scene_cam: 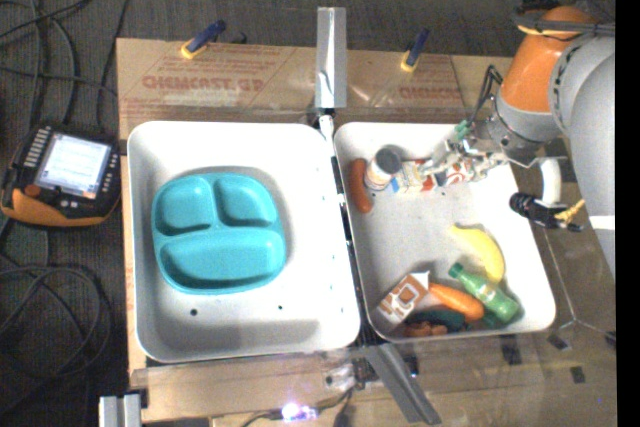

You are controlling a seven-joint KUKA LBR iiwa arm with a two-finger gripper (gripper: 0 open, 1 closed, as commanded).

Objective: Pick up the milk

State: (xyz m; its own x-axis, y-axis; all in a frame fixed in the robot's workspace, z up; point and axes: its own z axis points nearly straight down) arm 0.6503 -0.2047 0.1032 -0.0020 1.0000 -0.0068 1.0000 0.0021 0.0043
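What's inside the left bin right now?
The left bin holds a teal divided plate, its compartments bare. Whatever lies beneath the plate is covered.

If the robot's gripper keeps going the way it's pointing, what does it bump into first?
Probably the milk, lying just left of the gripper in the right bin. Next comes the hot dog. Depth is hard to judge from above.

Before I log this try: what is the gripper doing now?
Gripper: in the right bin, beside the bottle; open or closed cannot be told.
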